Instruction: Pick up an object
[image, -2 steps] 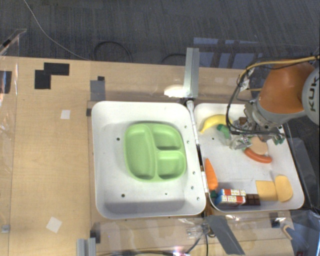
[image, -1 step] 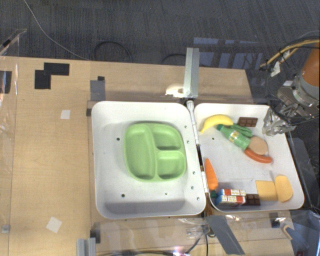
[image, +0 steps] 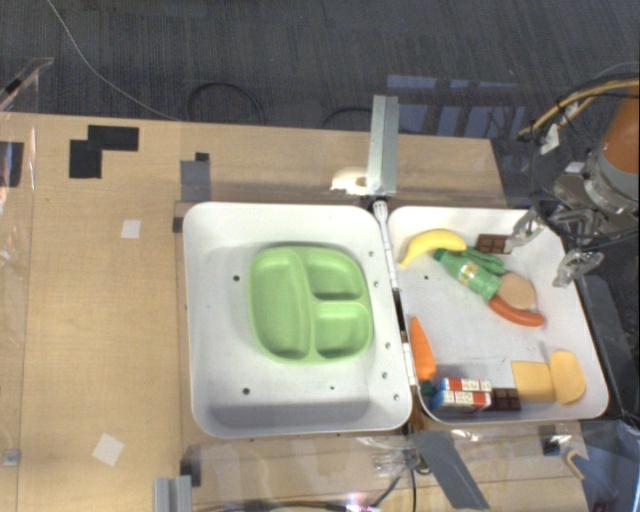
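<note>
The right bin (image: 470, 340) holds a yellow banana (image: 432, 243), a green bottle (image: 472, 272), a tan bun on a red sausage (image: 517, 300), an orange carrot (image: 423, 350), a small brown block (image: 490, 243), a colourful box (image: 468, 393) and yellow cheese pieces (image: 550, 378). My gripper (image: 553, 248) hangs over the bin's far right corner, open, with nothing between its fingers. It is to the right of the brown block and above the bun.
The left bin (image: 215, 300) holds a green divided plate (image: 308, 303). A metal post (image: 382, 150) stands behind the seam between the bins. Cables (image: 570, 105) run at the upper right by the arm.
</note>
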